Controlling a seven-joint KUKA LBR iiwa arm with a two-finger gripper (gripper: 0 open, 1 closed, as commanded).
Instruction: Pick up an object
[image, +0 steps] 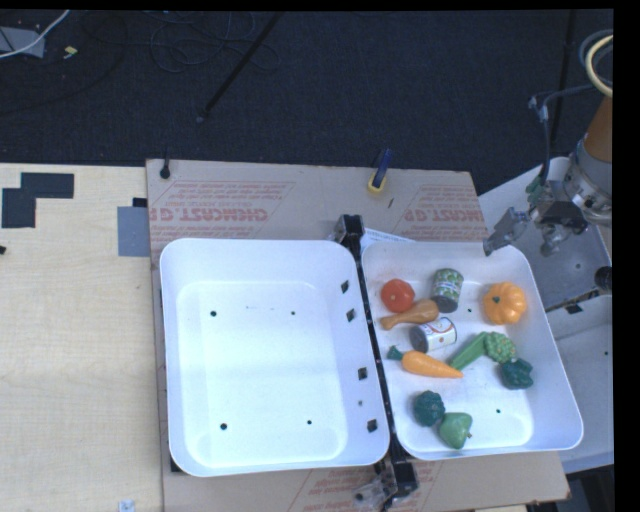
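The right bin (556, 398) holds several toy foods: a red tomato (397, 295), a green-labelled can (447, 288), an orange pumpkin (504, 302), a tan squash (411, 317), a white can (437, 335), a carrot (431, 365), a green cucumber (466, 352) and a green pepper (454, 430). My gripper (526, 235) hangs above the bin's far right corner, up and right of the pumpkin. Its fingers stand apart with nothing between them.
The left bin (260, 350) lies beside the right one, with black clips (350, 228) along the seam. A blue and yellow clamp (379, 172) sits on the cardboard at the back. Dark green leafy pieces (516, 374) lie near the right bin's right wall.
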